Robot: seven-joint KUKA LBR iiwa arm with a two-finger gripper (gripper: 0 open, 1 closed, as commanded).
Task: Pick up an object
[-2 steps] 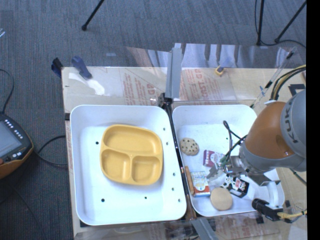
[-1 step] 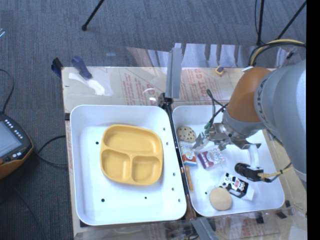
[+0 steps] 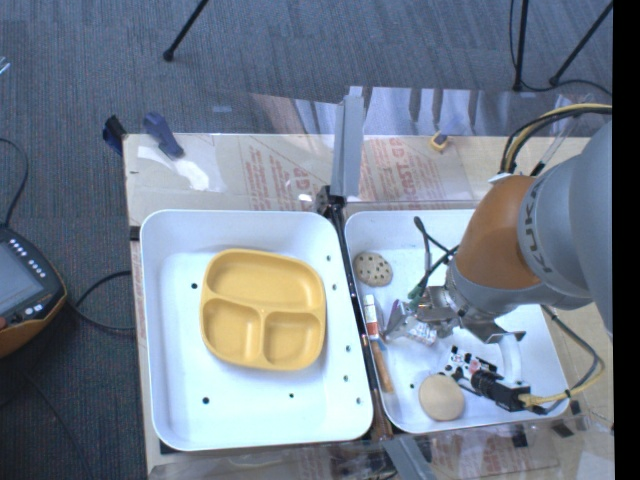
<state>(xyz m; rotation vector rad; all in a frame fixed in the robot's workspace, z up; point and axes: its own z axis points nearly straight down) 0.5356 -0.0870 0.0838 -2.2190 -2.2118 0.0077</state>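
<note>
I hung my gripper point(image 3: 400, 320) low in the right bin point(image 3: 545, 343), just beside the marker point(image 3: 370, 317) (grip state unclear), approach underway, descent and closing presumably next.

arm point(image 3: 560, 238) cropped right, pincer point(image 3: 400, 320) blurred

- The clear plastic sheet point(image 3: 300, 173) covering the counter point(image 3: 470, 168) on the far side of the two bins carried red printing, seen upside down and mirrored through the film.
- To the left of the grey upright post point(image 3: 348, 153), the letters could not be made out for certain.
- To the right of the post, the red print was likewise too warped and small to read.
- No other legible label or number appeared.
</note>
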